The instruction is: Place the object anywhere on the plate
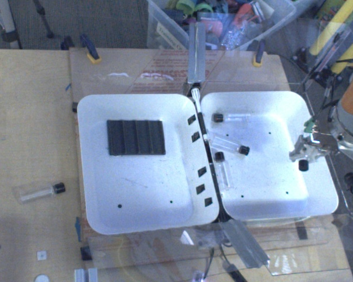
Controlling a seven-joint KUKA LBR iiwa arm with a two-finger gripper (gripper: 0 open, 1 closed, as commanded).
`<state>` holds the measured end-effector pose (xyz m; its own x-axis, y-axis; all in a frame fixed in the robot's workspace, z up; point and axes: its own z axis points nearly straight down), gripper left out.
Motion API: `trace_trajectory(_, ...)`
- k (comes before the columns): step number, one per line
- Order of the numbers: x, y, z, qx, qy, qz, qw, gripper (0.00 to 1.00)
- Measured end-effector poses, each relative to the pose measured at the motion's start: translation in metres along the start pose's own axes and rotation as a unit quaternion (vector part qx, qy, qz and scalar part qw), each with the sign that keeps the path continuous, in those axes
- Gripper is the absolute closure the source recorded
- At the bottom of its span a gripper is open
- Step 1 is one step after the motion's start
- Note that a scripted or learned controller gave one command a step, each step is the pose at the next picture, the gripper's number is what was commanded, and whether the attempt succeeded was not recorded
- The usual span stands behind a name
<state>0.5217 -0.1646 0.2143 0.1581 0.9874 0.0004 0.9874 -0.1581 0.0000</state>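
Observation:
A black ridged plate point(136, 137) lies flat in the left bin point(100, 210), towards its back left. Three clear tubes with black caps lie in the right bin point(282, 107): one at the back point(230, 118), one in the middle point(229, 144) and one along the left wall point(221, 170). My gripper point(303, 156) hangs over the right edge of the right bin, well to the right of the tubes. A small dark piece shows at its lower tip; I cannot tell what it is.
A metal divider point(203, 151) with black clips runs between the bins. Another capped tube point(40, 191) lies on the wooden bench left of the bins. A clear tub of coloured toys point(223, 7) stands behind.

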Motion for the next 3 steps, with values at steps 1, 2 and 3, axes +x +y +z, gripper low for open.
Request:
trace_trajectory(1, 0.08, -0.016, -0.021, 0.0, -0.001, 0.184, 0.9828, 1.0)
trace_trajectory(2, 0.193, -0.022, -0.036, -0.001, 0.0, -0.002, 1.0, 1.0)
trace_trajectory(3, 0.271, -0.065, 0.033, 0.003, -0.001, 0.11, 0.994, 1.0)
